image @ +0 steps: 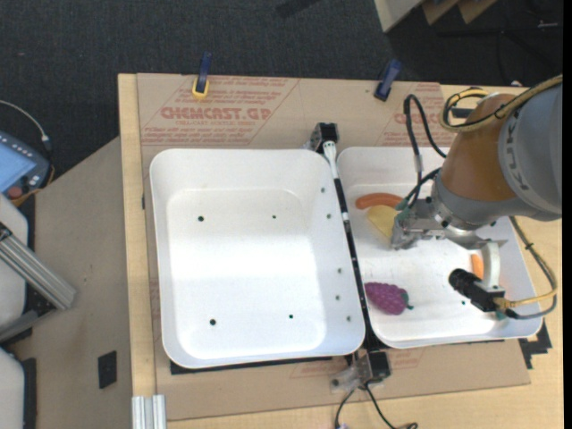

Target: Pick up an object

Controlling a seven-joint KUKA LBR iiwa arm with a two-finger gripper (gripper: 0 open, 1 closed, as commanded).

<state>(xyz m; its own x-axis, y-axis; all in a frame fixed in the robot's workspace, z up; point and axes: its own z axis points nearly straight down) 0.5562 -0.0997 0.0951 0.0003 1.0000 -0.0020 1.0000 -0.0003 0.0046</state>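
Note:
My gripper (404, 232) hangs low over the right bin (429, 329), in its upper left part. Its tip sits right at the edge of a yellow object (382, 221), which the gripper partly covers. Just above the yellow object lies an orange-red elongated object (377, 201). A purple bunch of grapes (387, 298) rests near the bin's front left corner, well apart from the gripper. Whether anything sits in the gripper, I cannot tell.
The left bin (179, 186) stands beside the right one, separated by a black divider rail (344, 231). A small orange piece (478, 263) shows by the wrist. The grey arm (500, 168) covers the right bin's upper right part. Blue clamps (203, 77) hold the cardboard base.

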